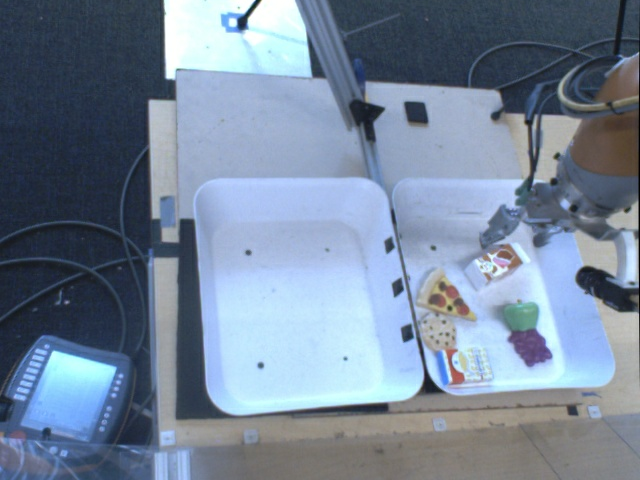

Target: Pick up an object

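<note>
In the right bin (448, 216) lie several toy foods: a red and white carton (497, 265), a pizza slice (446, 296), a cookie (438, 332), a small colourful box (466, 365), a green fruit (520, 315) and purple grapes (531, 347). My gripper (501, 228) hangs over the right bin's back half, just above and behind the carton, pointing down and to the left. I see nothing held in it. The grey arm with its orange band (603, 148) comes in from the right edge.
The left bin (290, 190) sits beside the right one, with black clips (396, 286) along the shared wall. A slanted metal pole (335, 53) rises behind the bins. A small black block (416, 113) lies on the board. A pendant (65, 388) rests at lower left.
</note>
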Tool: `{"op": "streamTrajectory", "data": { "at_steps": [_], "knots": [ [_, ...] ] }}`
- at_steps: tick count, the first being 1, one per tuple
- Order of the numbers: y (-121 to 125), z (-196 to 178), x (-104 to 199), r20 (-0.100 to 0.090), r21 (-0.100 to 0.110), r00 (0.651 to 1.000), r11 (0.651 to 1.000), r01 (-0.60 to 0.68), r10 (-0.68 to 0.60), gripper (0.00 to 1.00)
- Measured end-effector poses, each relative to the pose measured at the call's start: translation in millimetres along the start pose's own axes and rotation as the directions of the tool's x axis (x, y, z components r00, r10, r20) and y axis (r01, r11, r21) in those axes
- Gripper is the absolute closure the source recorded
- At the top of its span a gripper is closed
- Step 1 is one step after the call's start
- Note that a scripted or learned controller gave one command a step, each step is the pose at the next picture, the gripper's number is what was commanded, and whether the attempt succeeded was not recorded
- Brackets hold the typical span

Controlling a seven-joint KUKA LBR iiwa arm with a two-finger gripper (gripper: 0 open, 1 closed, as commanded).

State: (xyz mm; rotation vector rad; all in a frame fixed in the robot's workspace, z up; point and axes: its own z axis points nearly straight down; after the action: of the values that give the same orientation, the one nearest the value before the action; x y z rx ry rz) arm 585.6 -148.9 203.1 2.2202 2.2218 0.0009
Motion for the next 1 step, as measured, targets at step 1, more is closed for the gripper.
{"op": "streamTrajectory", "data": {
  "at_steps": [1],
  "knots": [
    [-19.3,26.6,0.7,0.0,0.002,1.0,1.0,-0.001,0.001,0.0]
  ]
}}
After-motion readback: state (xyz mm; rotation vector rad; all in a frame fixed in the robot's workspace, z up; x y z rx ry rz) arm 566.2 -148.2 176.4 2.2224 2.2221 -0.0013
